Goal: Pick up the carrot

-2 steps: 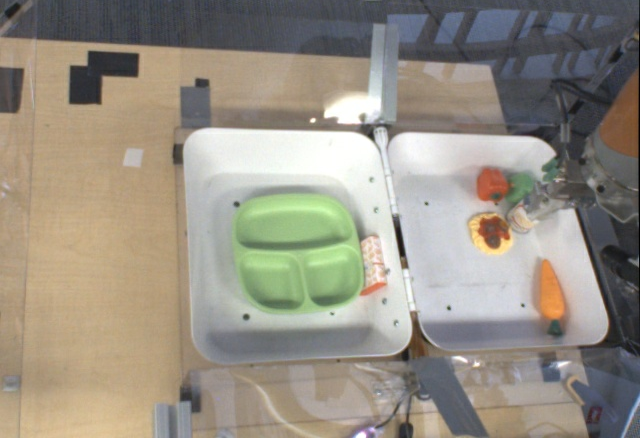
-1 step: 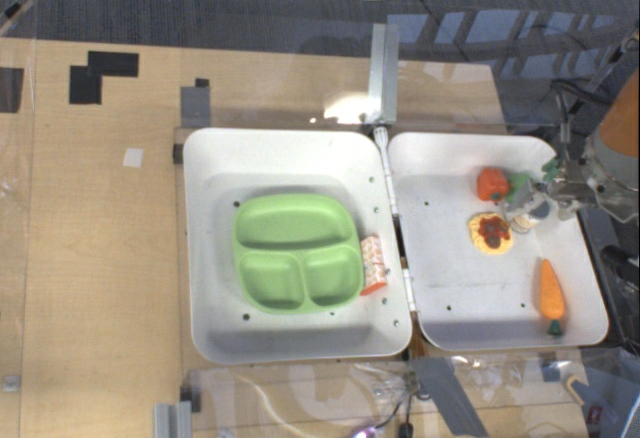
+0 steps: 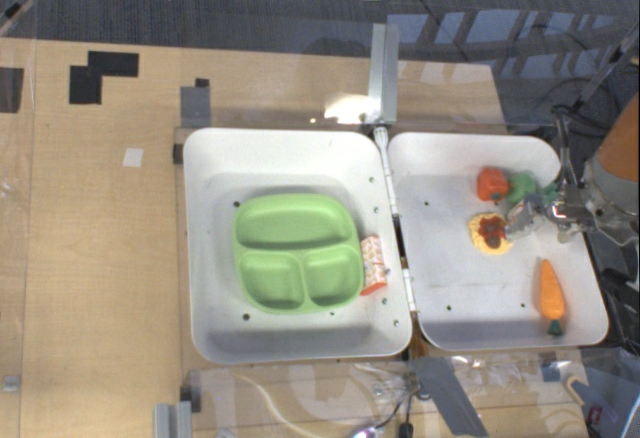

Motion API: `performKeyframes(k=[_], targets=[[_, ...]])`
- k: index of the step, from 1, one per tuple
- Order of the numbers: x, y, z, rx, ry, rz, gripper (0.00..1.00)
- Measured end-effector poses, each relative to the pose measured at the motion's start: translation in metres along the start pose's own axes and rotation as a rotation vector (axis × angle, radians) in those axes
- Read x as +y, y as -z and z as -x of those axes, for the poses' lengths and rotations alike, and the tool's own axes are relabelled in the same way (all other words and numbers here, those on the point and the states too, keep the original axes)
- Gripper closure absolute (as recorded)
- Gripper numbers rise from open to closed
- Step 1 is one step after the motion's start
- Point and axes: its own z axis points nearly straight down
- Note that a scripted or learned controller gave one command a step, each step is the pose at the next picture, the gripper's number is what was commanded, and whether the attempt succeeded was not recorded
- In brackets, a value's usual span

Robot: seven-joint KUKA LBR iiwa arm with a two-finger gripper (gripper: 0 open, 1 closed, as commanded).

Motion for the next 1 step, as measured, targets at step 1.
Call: performKeyframes(k=[1], targets=[[-0.0443, -0.0577, -0.0116, 0.005, 0.072, 0.017, 0.00]])
